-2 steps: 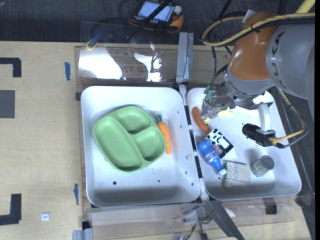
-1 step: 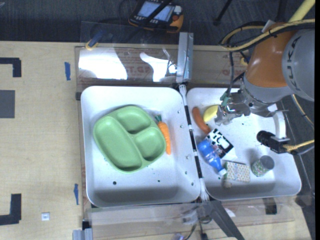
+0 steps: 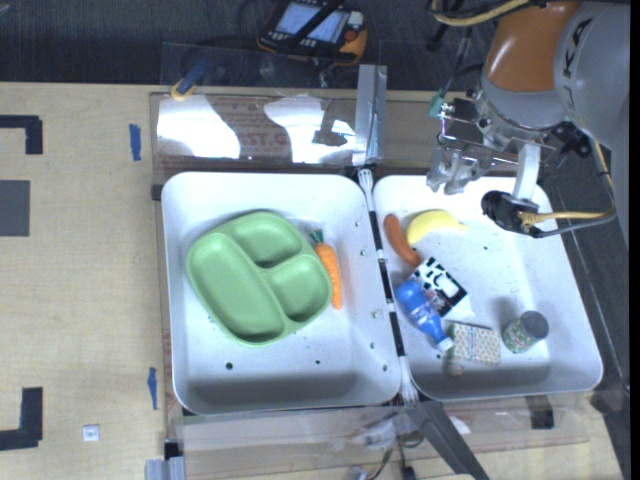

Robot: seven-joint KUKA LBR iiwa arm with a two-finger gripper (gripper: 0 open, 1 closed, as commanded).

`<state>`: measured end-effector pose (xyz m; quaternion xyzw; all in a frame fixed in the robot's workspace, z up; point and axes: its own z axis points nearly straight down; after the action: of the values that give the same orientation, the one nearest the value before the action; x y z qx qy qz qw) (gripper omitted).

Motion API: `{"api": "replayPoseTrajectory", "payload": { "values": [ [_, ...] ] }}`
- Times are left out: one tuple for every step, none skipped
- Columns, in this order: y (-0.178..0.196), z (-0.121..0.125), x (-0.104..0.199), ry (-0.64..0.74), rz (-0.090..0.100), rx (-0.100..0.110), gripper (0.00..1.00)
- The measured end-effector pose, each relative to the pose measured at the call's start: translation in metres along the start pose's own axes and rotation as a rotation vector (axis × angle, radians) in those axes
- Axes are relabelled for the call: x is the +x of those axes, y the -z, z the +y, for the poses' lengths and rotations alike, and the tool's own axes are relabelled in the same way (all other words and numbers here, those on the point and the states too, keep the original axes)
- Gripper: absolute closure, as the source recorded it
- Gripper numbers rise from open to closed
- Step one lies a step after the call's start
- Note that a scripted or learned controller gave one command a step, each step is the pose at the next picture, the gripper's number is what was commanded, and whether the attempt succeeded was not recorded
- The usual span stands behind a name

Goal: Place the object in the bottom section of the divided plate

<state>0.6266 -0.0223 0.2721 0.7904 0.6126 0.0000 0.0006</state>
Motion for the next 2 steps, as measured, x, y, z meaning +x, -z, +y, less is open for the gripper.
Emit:
{"api": "replayPoseTrajectory", "payload": {
  "values": [
    [0.000,0.000,0.000,0.000,0.000,0.001,0.00],
    [0.033,0.044,-0.020,-0.063,0.000,0.000,0.00]
  ]
}}
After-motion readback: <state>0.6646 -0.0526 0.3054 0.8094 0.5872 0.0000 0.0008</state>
